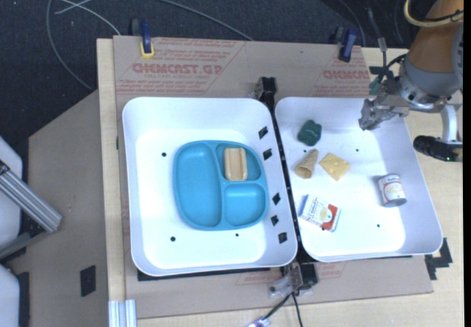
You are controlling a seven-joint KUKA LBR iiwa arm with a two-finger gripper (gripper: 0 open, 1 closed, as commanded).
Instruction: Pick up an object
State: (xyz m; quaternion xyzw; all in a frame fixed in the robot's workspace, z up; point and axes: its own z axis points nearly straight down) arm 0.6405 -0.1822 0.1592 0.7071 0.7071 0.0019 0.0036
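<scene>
Five small objects lie in the right shallow white bin (412,241); tool (370,118) hovers near its top-right corner, seemingly closed, gripping nothing

So the arm (434,46) was the usual KUKA look: a chunky rounded segment in orange-tan up top, then a grey-silver metal wrist section under it. A yellowish cable looped in a ring (430,3) right above the orange part, and thin dark cables ran along the wrist. The end effector (372,118) was small, grey and metallic, kind of blocky with some darker bits on it. Couldn't make out any screws or markings, too blurry.
</scene>
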